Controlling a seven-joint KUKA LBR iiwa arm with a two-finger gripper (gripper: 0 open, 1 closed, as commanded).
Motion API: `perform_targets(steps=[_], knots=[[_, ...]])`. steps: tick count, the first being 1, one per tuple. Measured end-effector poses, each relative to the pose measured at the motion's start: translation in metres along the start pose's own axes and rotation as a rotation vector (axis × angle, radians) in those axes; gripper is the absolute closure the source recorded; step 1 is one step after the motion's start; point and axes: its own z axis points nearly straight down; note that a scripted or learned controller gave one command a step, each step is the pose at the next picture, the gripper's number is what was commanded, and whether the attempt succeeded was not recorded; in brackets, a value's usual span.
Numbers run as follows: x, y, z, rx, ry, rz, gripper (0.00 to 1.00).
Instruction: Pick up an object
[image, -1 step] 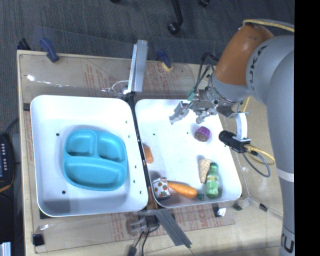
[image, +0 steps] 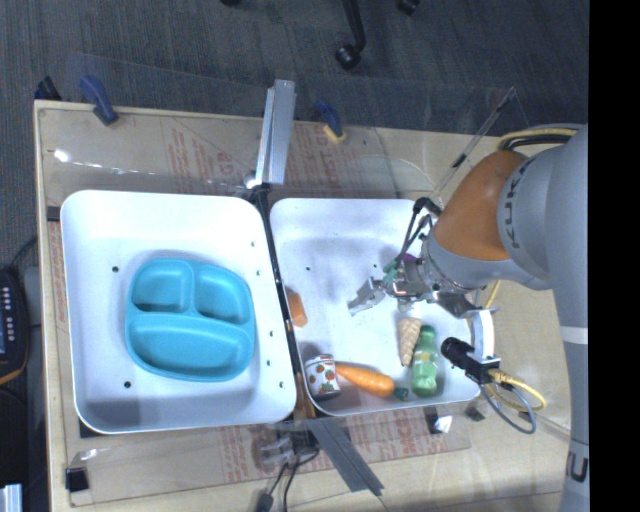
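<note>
My gripper (image: 374, 287) hangs over the middle of the right bin (image: 330, 235), fingers pointing left and standing open with nothing between them. Just below and right of it lies a beige cone-shaped toy (image: 407, 338), with a green bottle (image: 425, 362) beside that. An orange carrot (image: 365, 379) lies along the bin's front wall, next to a small patterned cup (image: 320, 374). Against the bin's left wall rests an orange piece (image: 297, 308), partly hidden by the rim.
The left bin (image: 90, 230) holds a blue divided plate (image: 190, 318). A metal bar (image: 274, 130) rises behind the divider between the bins. Blue clamps (image: 100, 100) grip the bench's back edge. Cables (image: 505, 390) trail at the right bin's front right corner.
</note>
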Motion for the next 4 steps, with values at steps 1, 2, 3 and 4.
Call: perform_targets(steps=[1,2,3,4], knots=[[-0.001,-0.054,0.03,-0.005,0.0,-0.004,0.0],[-0.003,-0.054,-0.053,-0.005,0.0,0.0,0.0],[-0.001,-0.064,0.03,-0.004,0.0,-0.004,0.0],[-0.002,-0.062,0.019,-0.007,-0.002,-0.009,1.0]])
